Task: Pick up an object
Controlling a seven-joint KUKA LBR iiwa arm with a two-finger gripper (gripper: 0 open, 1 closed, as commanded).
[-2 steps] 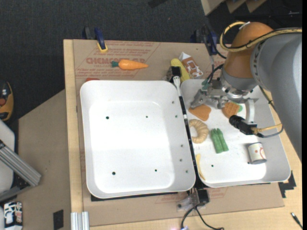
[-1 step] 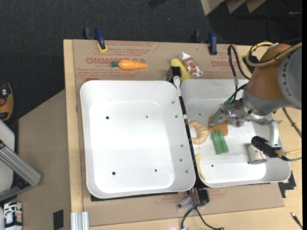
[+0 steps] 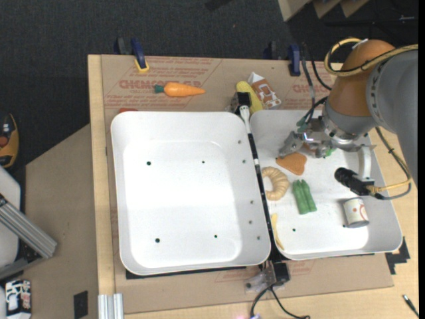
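Arm reached in from the right, over the right bin (image 3: 332, 234). Gripper (image 3: 297, 146) sat low in the rear half of that bin, just above the rear edge of the orange wedge (image 3: 293, 163). Whether it touched the wedge could not be read from this angle, nor whether it was released or clenched. No object was seen in its grasp.

Orange wedge lay flat on the bin floor, near the left wall and just behind the tan croissant-shaped piece (image 3: 275, 182). The green piece (image 3: 304, 197) lay just right of the croissant, toward the front. The small pale can (image 3: 355, 212) lay on its side near the right wall, well apart from the wedge.

Left bin (image 3: 179, 191) stood beside the right bin, their walls touching.

On the bench (image 3: 103, 111) behind the bins, the carrot (image 3: 180, 90) lay behind the left bin. The yellow item (image 3: 247, 90) and the small carton (image 3: 266, 93) lay close together behind the seam between the bins.
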